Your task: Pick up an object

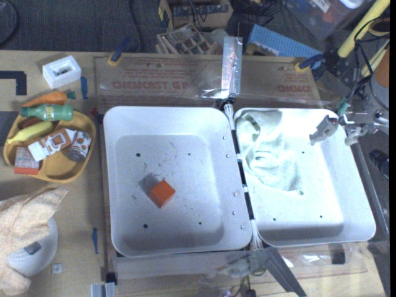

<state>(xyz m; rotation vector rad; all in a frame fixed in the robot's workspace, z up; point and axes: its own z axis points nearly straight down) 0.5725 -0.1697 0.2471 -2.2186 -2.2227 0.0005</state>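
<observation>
1. Where the arm reaches in from the right, the jaws (335, 129) hang over the right bin's (328, 218) far right edge, parted and holding nothing.
2. A pale crumpled cloth (267, 153) lies in that bin's left half, well apart from them.
3. An orange block (163, 193) rests on the left bin's (170, 125) floor.
4. On the table (74, 228), left of both bins, a yellow bowl (62, 172) holds toy food.

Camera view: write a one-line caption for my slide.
An orange block lies in the left bin, a white cloth in the right bin, the gripper above its far-right corner.
</observation>
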